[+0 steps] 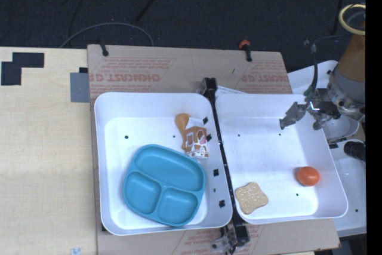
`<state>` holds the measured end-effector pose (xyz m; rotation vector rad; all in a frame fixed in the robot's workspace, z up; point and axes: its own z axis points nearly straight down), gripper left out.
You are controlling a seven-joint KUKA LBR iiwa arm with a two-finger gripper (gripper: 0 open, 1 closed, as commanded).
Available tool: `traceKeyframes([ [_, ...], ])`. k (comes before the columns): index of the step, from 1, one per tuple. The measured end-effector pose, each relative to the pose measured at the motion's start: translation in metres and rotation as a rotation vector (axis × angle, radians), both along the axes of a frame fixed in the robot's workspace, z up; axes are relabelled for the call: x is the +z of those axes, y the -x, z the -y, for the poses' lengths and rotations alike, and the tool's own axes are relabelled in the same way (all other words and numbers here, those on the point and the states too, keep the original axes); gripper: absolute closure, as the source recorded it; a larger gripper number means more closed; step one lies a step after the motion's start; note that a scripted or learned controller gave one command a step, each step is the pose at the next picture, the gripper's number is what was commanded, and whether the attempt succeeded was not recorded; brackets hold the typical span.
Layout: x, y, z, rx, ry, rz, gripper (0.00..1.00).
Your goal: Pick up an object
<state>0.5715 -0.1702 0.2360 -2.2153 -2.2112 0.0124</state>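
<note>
Fingers apart over right bin; upside-down "CHEMCAST GP" on cardboard

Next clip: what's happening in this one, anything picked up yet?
Not yet. The arm reaches in from the right, with its gripper over the upper right part of the right bin and nothing visible between its fingers. That bin holds an orange ball and a slice of toy bread, both lying apart from the gripper. The left bin holds a blue divided tray, a small printed packet and a tan piece.

Orange ball lies in right bin.
</note>
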Motion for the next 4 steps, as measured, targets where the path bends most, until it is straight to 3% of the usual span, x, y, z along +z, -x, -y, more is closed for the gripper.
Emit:
traceKeyframes([
  [1, 0.007, -0.002, 0.000, 0.002, 0.003, 0.013, 0.00],
  [3, -0.122, -0.002, 0.002, 0.002, 0.000, 0.005, 0.00],
  [4, -0.150, -0.001, 0.001, 0.001, 0.001, 0.009, 0.00],
])
